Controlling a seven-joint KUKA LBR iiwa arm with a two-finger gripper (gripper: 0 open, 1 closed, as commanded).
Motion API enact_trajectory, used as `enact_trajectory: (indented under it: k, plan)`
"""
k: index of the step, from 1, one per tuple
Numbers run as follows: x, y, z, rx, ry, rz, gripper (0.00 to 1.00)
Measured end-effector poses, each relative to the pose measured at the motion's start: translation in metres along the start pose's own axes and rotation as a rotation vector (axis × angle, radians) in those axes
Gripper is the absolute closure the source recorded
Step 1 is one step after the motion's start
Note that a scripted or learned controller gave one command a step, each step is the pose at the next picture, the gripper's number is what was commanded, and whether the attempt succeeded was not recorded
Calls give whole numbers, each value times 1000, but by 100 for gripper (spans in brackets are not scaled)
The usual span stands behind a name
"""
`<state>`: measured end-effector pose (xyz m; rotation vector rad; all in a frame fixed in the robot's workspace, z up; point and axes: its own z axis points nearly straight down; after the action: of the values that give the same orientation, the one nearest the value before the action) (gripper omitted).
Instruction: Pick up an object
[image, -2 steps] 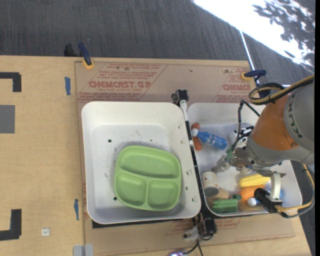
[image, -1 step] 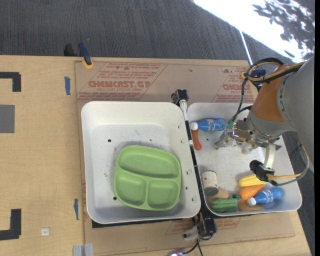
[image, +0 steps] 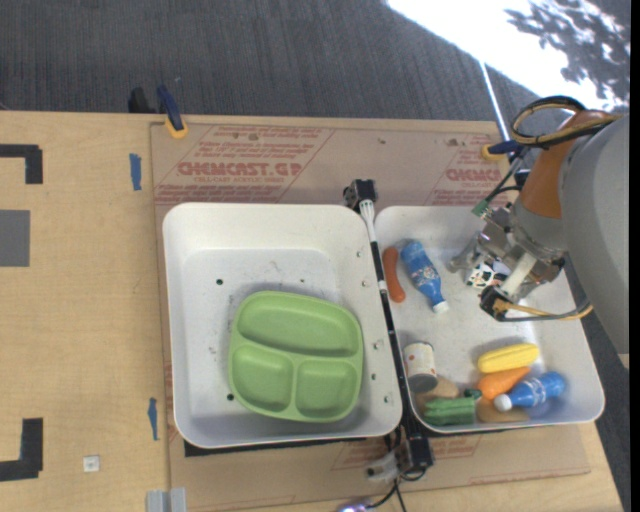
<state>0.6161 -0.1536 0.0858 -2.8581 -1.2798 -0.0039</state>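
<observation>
Two white bins sit side by side on the tabletop (image: 80, 300), and the right bin (image: 590, 390) serves here as the landmark. The tool (image: 497, 275) hangs over the upper right part of that bin, below the orange band of the arm (image: 590, 190). Something small and black-and-white shows at its tip, but whether the tool is open or closed, or has hold of anything, cannot be told from this view.

Inside the right bin lie several loose things. One blue bottle (image: 422, 273) with a white cap lies tilted near the bin's upper left, just beside one small orange piece (image: 393, 275) that rests against the left wall. Toward the bin's lower left stands one small jar (image: 419, 362). Along the bottom edge lie one green vegetable (image: 452, 408), one orange carrot (image: 503, 381), one yellow piece (image: 508, 356) just above the carrot, and one second blue bottle (image: 535, 391) at the lower right.

The left bin (image: 200, 250), touching the right bin's left wall, holds one green divided plate (image: 296, 354) with three compartments.
</observation>
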Motion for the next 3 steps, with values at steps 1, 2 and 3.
enact_trajectory:
  k: [1, 2, 3]
  plan:
    - [40, -29, 1, -6, -7, -373, 0]
    - [27, -60, 1, -7, -8, -333, 0]
    - [-15, 9, 1, -5, -8, -504, 0]
